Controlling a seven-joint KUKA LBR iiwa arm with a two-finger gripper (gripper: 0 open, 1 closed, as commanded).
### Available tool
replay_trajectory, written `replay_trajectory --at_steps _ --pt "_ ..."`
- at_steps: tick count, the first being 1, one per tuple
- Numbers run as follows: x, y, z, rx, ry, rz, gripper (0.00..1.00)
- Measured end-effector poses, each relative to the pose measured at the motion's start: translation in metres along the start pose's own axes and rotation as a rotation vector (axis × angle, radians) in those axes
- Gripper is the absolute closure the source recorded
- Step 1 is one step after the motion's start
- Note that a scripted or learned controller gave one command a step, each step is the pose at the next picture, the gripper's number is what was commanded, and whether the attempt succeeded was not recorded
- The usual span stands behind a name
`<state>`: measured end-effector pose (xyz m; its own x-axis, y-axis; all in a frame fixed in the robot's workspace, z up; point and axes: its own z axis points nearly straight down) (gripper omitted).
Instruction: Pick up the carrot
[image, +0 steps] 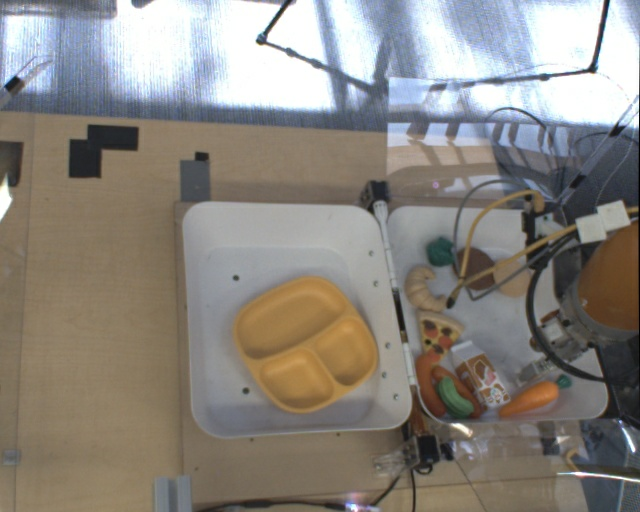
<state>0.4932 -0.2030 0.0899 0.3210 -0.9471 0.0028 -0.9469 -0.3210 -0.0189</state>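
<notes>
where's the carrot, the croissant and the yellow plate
carrot (530, 398), camera view, middle of its orange body
croissant (424, 287), camera view, middle of its curve
yellow plate (262, 330), camera view, floor of its largest compartment

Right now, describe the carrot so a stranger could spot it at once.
Look in the right-hand white bin, at its near right corner. The carrot lies there on its side, right of the small carton: a smooth orange cone with a green tip, unlike its neighbours.

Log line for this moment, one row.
carrot: lying in right bin, front edge | arm: above right bin | yellow tray: left bin
</notes>
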Motion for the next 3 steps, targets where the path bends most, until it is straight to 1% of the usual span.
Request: replay_trajectory --at_steps 1,2,3 --pt "-0.007 -0.001 0.001 -0.006 -0.004 -0.493 0.0" --pt "-0.007 -0.004 0.001 -0.01 -0.008 -0.783 0.0" --pt "0.004 -0.005 -0.049 -0.011 -0.009 -1.015 0.0"
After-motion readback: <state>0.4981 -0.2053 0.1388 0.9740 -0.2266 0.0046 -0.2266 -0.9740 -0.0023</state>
